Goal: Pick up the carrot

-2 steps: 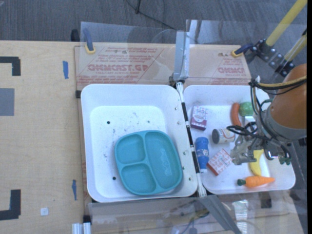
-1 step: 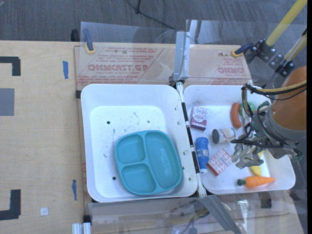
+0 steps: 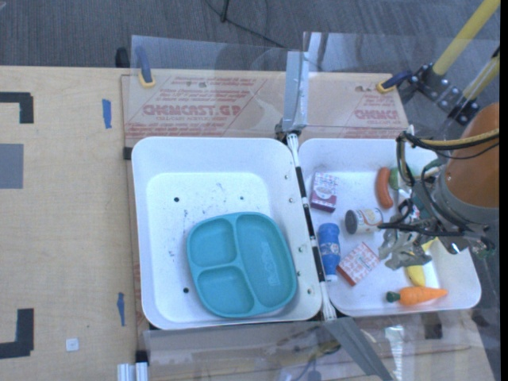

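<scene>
My gripper [image 3: 405, 248] hangs over the right bin [image 3: 468, 300], just above the carrot [image 3: 422, 295], which lies near the front rim beside a banana [image 3: 418, 275]. Further left sit a red box [image 3: 359, 263], a blue bottle [image 3: 328, 250] and a jar [image 3: 363, 220]. The left bin [image 3: 159, 165] holds a teal tray [image 3: 240, 264].

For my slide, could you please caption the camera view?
Gripper hovers in the right bin above the carrot; teal tray left.

The arm [image 3: 476, 177] is a rounded grey body with a broad orange band above the wrist. Black cables loop around its wrist section. Below that sits the pincer [image 3: 405, 248], a cluster of dull grey metal parts with thin dark rods.
</scene>
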Controlling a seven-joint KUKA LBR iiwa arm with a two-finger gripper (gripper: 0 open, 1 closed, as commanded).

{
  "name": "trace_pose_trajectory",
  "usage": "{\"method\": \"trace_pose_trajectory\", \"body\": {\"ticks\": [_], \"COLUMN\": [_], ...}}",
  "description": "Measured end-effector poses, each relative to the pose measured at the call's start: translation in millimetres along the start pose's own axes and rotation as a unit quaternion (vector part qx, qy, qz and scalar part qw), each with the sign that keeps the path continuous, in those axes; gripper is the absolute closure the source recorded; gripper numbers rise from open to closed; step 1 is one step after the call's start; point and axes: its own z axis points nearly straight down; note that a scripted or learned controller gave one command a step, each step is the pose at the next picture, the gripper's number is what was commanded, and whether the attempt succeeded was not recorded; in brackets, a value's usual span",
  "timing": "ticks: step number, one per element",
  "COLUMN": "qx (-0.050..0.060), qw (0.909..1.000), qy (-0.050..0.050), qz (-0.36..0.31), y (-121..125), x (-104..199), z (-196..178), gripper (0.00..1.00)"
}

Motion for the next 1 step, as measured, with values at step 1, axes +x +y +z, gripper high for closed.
{"method": "trace_pose_trajectory", "body": {"ticks": [1], "qx": [0.001], "qw": [1.0000], "qy": [-0.004], "qz": [0.001], "y": [-0.5], "x": [-2.4], "z": [-10.8], "gripper": [1.00]}}
